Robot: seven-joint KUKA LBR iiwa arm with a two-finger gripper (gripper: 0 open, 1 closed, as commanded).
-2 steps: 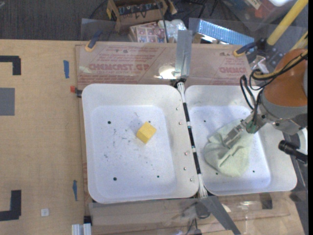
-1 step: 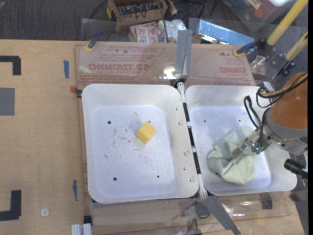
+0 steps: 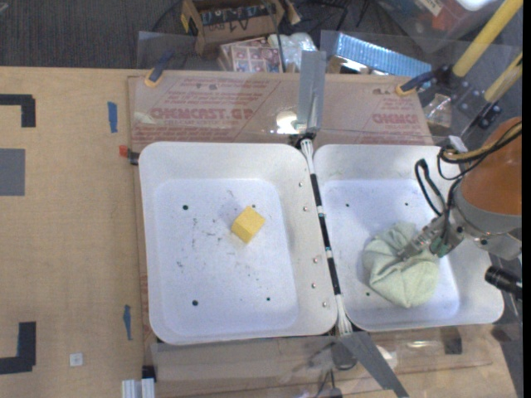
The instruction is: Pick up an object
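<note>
My gripper (image 3: 425, 245) sits down on the pale green cloth (image 3: 402, 268) in the right bin (image 3: 365, 168). My fingertips blur into its folds, so I cannot tell how my jaws stand.

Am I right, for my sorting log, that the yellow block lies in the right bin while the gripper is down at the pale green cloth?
Not quite. The camera view shows the yellow block in the left bin; the gripper is at the pale green cloth in the right bin.

The arm (image 3: 496, 191) runs off the right edge — its claw (image 3: 431, 245) tips blur into the cloth (image 3: 402, 265).
</note>
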